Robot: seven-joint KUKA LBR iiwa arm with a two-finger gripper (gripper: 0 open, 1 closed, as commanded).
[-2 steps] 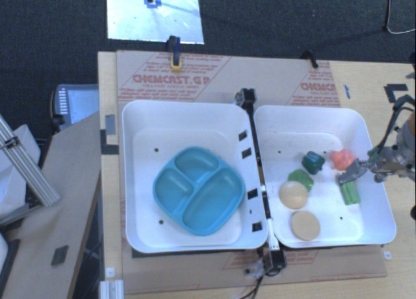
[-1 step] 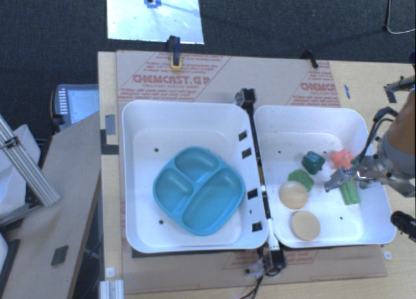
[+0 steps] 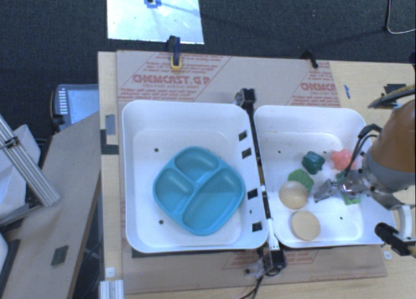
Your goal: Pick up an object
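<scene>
Left bin: blue divided plate, long axis diagonal, upper left to lower right. Right bin: tan disc at front, cream ball behind it, green piece, teal block, pink object. Gripper low in right bin, just right of cream ball; finger state cannot be told.

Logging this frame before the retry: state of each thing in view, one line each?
blue divided plate: flat in the left bin, nothing on it
teal block: resting in the right bin
pink object: lying in right bin, next to the arm
green object: resting, touching the tan ball
tan ball: resting
tan disc: lying flat
gripper: low in right bin, grip unclear
</scene>
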